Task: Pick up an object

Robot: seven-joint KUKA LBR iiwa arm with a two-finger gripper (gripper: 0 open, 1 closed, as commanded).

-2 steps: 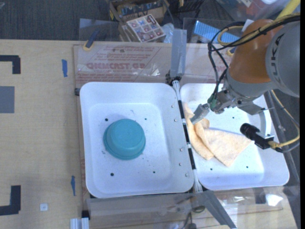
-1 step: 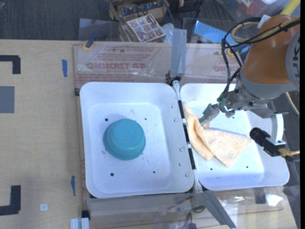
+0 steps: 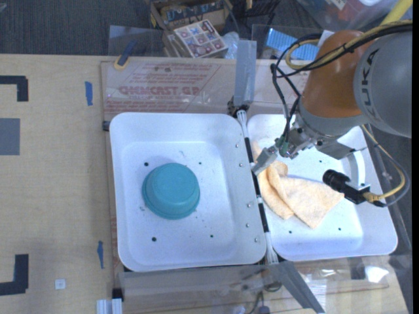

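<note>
A teal bowl (image 3: 171,190) lies upside down in the middle of the left white bin (image 3: 131,142). In the right white bin (image 3: 373,234) a crumpled yellow-orange cloth (image 3: 301,198) is spread from the bin's left wall toward its centre. My gripper (image 3: 268,157) hangs below the orange wrist band, low over the cloth's upper left corner and close to the wall between the two bins. It seems to touch the cloth's top edge there, and the arm hides the back of the right bin.
A black plug on a yellow cable (image 3: 344,183) hangs from the arm over the cloth's right end. The raised divider (image 3: 252,175) runs between the bins. A clear plastic sheet (image 3: 163,90) and boxes (image 3: 196,34) lie behind the bins.
</note>
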